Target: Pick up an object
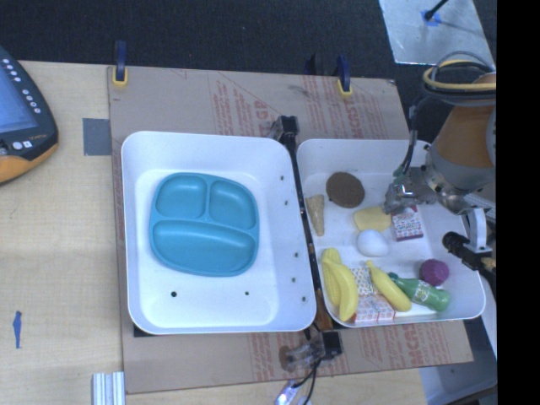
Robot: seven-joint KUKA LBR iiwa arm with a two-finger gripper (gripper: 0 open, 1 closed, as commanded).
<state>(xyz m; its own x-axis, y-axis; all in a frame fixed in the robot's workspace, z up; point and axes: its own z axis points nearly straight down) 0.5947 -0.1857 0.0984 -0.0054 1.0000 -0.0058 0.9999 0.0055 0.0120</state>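
Note:
The right bin [314,154] holds several small items. A brown round patty [344,189] lies at its back, with a pale wedge [315,213] to its left. Near the middle are a yellow cheese piece [371,218] and a white egg [371,243]. Two bananas [339,283] lie at the front left, beside a patterned box [371,300] and another banana [388,287]. A green bottle [426,294] and a purple ball [434,271] sit at the front right. My gripper [401,196] hangs low over the bin, right above a small pink-and-white carton [407,224].
The left bin [135,226] contains a blue divided plate [204,224]. A grey and orange tablet device [21,112] lies at the far left of the bench. Blue clamps [120,64] pin the cardboard sheet at the back edge. The arm's orange band [464,137] rises over the right bin's right side.

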